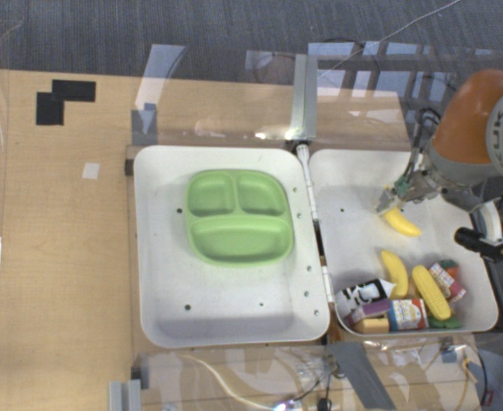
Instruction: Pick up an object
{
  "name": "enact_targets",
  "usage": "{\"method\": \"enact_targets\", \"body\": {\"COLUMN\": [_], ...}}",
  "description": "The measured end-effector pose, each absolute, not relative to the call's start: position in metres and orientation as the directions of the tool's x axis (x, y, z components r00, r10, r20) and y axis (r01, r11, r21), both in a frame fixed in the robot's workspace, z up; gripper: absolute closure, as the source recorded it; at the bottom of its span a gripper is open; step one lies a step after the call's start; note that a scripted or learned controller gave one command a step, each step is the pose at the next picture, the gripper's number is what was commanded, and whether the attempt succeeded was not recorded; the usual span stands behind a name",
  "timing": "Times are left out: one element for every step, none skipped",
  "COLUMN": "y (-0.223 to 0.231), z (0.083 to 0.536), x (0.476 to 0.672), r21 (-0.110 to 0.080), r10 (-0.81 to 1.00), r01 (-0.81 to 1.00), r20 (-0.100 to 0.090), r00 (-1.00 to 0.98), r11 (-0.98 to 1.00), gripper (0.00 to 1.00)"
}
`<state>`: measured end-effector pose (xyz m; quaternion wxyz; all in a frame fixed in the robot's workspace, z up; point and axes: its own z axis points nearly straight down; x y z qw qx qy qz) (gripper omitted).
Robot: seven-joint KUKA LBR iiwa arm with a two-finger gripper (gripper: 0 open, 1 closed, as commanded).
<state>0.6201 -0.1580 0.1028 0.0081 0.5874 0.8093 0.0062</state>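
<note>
The pincer is hovering just above a small yellow banana in the right bin; I cannot tell how it is set. The banana is lying apart from the toy pile, probably making it the easier target.

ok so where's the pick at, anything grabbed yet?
Done: the gripper is down in the right bin, just above a small banana. In hand: nothing visibly between its fingers; the banana lies on the bin floor. Left: closing on it and lifting. The green divided plate sits in the left bin.
</note>
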Motion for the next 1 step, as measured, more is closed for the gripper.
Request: {"method": "enact_targets", "body": {"y": [-0.1142], "z": [0.2021], "x": [0.6697], "r21": [0.009], "r10": [0.982], "r01": [0.982], "r20": [-0.002], "r00": [-0.19], "r11": [0.19], "gripper": [1.0]}}
